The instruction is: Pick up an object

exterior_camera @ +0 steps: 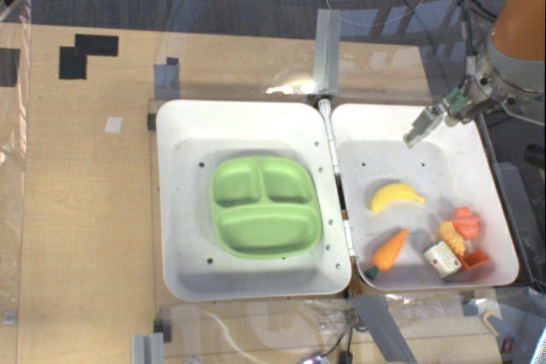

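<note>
The toy carrot (389, 250) lay closest to the camera, at about seven o'clock in the right bin (478, 141). One banana (396, 197) sat just above it near the bin's centre, and a small cluster (456, 245) of two or three toys, too bunched to count surely, crowded the five o'clock corner. One green divided plate (265, 205) filled the left bin (183, 132). The gripper (423, 128) hung at one o'clock over bare floor, grasping nothing, well apart from every toy; its jaws' spread I cannot tell. Any toy seemed a fair target.
</note>
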